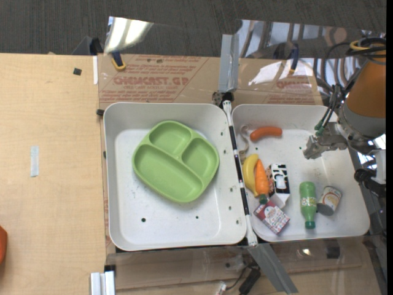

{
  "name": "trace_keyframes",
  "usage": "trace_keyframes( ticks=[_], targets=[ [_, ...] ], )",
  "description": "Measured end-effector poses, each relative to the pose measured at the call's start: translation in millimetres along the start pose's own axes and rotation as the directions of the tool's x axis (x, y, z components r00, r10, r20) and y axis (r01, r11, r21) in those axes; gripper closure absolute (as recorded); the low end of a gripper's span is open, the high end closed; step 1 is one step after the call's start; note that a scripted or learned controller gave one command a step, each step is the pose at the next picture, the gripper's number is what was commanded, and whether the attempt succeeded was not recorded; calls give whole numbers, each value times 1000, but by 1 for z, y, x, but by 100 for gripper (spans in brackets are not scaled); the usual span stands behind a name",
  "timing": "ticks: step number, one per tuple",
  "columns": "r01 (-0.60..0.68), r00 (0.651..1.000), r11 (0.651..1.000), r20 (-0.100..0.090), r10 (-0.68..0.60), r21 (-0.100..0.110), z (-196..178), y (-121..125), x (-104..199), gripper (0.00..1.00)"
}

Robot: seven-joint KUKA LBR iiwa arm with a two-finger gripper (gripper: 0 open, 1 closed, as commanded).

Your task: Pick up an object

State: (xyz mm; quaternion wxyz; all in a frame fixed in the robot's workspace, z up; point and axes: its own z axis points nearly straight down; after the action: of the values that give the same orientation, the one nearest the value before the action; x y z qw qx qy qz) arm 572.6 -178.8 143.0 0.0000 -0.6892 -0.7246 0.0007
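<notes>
My claw (pixel 314 147) hung at the three o'clock side of the right bin (pixel 362 226), my grey arm reaching in from the right with its orange band above the wrist; whether the claw was apart or together I could not tell. The green bottle (pixel 307 203) lay near it at six o'clock, beside a small can (pixel 330 199). I judged the bottle light, stiff and a little slippery, best taken across its body.
</notes>
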Motion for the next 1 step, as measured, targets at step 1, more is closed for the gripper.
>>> trace_keyframes(
  ticks=[1],
  targets=[
    [-33, 999, 999, 1, 33, 0, 52, 85, -25, 100]
  ],
)
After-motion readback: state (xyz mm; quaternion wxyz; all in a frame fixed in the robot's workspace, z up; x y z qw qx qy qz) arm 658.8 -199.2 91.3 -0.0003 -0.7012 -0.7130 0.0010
